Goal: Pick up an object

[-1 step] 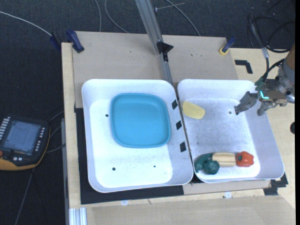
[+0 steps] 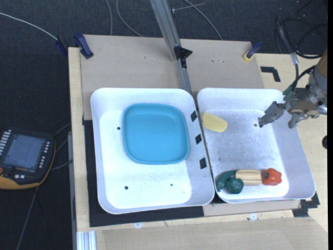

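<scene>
Pincer hangs spread and empty over the right bin's far edge, well apart from the yellow piece and the near-wall cluster; you risk it closing on nothing.

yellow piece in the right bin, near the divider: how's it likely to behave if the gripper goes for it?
The yellow piece lies flat and low on the right bin floor, so fingers may struggle to get under it. It looks smooth, probably slippery, and likely to slide if pushed. Small and thin, so probably light. Gripper fingers look spread.
</scene>
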`<state>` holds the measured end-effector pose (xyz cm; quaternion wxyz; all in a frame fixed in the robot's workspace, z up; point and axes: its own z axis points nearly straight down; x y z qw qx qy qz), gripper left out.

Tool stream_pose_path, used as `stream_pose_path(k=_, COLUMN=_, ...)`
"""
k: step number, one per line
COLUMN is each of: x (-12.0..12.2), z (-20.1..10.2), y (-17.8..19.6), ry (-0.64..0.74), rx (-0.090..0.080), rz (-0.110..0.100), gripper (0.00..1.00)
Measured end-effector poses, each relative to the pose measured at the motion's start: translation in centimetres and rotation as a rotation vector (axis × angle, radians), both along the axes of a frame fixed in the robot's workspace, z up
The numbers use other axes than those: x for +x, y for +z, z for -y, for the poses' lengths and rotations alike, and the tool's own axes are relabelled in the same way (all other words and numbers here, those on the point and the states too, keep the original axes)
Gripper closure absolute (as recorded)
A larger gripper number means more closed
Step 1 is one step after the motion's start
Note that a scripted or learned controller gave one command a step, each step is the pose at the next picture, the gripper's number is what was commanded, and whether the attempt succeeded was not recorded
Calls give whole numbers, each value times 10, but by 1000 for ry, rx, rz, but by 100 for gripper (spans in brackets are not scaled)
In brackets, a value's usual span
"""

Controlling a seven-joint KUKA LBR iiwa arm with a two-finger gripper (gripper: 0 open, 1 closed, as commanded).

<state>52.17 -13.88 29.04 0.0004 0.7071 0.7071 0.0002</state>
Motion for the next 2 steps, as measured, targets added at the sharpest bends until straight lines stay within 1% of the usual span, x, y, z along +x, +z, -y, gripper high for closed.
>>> stream_pose_path(k=1, x=3, z=-2, y=-62, ry=0, rx=1, rz=-5, gripper=0)
stream_pose_path(k=2, x=-2, z=-11, y=-111, ry=1, rx=1, rz=-5, gripper=0)
